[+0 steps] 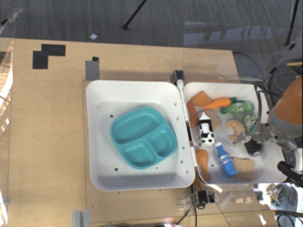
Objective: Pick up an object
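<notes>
Gripper [248, 134] sits low in the right shallow white bin [269, 170], just beside a tan lumpy bread-like toy [233, 126]; apart or together, I cannot tell; a green plastic bottle [238, 108] lies nearby; a teal three-compartment tray [142, 137] rests in the left bin [102, 176].

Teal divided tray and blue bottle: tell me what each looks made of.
Teal divided tray: probably moulded plastic, one even colour, smooth rounded compartments, mostly matte. Blue bottle: likely plastic too, solid blue body with a white cap; too small to judge gloss.
</notes>
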{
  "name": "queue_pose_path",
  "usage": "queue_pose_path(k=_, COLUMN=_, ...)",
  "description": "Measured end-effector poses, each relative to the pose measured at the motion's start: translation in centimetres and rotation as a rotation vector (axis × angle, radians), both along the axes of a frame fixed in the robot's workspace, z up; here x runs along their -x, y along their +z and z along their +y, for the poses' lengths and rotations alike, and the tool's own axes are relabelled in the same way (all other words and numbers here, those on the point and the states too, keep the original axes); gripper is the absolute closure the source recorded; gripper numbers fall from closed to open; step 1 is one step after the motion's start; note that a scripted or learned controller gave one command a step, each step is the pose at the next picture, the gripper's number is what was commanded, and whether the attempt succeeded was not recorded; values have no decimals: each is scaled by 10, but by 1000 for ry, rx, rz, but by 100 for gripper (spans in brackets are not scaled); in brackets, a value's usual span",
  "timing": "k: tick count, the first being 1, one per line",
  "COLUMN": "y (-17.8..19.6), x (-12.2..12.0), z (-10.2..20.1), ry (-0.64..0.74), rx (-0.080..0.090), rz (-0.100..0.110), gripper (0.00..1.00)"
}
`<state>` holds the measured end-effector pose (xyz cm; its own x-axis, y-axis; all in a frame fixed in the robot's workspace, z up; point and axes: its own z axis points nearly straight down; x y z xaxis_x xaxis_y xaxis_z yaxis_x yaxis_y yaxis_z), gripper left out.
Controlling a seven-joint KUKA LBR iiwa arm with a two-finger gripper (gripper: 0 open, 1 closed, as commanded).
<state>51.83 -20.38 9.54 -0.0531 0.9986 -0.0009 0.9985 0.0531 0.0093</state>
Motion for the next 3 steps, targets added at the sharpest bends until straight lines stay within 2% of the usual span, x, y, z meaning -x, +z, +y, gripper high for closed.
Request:
queue_pose_path(k=1, y=12, x=-2, z=0, ry=1, rx=2, rz=-5, gripper=100)
queue_pose_path(k=2, y=61, x=12, z=41, ry=150, rx=2, rz=1, gripper=100)
queue_pose_path(k=3, y=112, x=-22, z=50, ry=21, rx=2, rz=1, gripper=100)
